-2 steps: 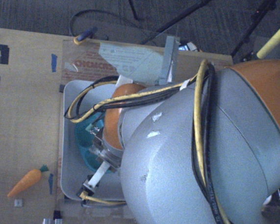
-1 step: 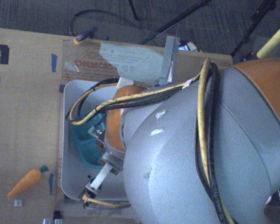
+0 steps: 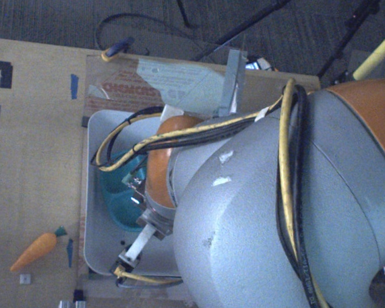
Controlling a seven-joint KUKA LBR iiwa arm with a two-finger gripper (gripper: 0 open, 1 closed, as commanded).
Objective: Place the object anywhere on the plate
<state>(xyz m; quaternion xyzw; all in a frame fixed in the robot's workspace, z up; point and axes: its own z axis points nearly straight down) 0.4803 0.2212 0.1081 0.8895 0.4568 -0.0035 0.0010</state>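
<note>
Camera view had the grey arm (image 3: 275, 212) covering most of the frame, with its gripper (image 3: 137, 190) over the teal plate (image 3: 115, 200) in the white bin (image 3: 90, 174). Could not tell how far open the gripper was or whether it held anything, since the arm blocked it. The carrot (image 3: 34, 251) lay well apart from the gripper, off to its lower left in view, outside the bin on the wooden bench (image 3: 28, 168).

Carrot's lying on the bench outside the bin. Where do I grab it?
Come from above and close across the carrot at its thicker orange half, near the leafy end. It lies flat and slanted, and it tapers toward the lower-left tip, where fingers would likely slip.
</note>
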